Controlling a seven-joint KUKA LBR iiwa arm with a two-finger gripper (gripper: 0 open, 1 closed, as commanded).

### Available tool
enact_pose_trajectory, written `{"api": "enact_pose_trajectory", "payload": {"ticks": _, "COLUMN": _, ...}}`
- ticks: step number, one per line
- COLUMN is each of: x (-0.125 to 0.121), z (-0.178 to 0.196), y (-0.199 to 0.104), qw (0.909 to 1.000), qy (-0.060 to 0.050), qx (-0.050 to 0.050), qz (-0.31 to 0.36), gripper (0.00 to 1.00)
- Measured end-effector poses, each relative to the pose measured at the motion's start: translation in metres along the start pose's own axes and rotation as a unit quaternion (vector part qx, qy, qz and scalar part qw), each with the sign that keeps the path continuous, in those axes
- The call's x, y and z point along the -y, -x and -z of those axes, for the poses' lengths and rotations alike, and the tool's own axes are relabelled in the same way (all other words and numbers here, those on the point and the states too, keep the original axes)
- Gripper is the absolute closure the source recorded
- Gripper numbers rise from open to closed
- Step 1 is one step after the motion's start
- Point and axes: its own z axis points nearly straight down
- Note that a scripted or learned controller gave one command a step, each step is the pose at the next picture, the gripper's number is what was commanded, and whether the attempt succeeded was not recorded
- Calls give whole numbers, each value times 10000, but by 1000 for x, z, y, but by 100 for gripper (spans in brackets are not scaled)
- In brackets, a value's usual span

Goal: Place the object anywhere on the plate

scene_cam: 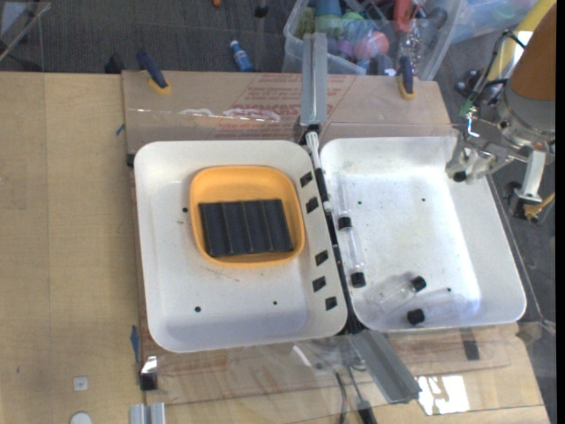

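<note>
An orange square plate (209,184) lies in the left bin (168,307). A black ridged rectangular object (245,228) rests flat on it, covering most of its floor. My gripper (461,168) hangs at the far right edge of the right bin (397,193), well away from the plate, and nothing shows in it. The arm (534,69) rises behind it at the upper right.
Several clear plastic pieces with black caps lie in the right bin: a tube (347,241) along its left wall and a bottle (399,290) near the front. A metal divider (311,95) runs between the bins. A clear box of toys (380,16) stands behind.
</note>
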Motion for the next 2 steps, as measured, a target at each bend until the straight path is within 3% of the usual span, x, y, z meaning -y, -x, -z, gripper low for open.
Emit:
{"api": "enact_pose_trajectory", "payload": {"ticks": 1, "x": -20, "z": 29, "y": -10, "qw": 9992, "qy": 20, "qx": 1, "qz": 407, "gripper": 100}}
{"api": "enact_pose_trajectory", "payload": {"ticks": 2, "x": -15, "z": 49, "y": -22, "qw": 9932, "qy": 28, "qx": 1, "qz": 1160, "gripper": 100}}
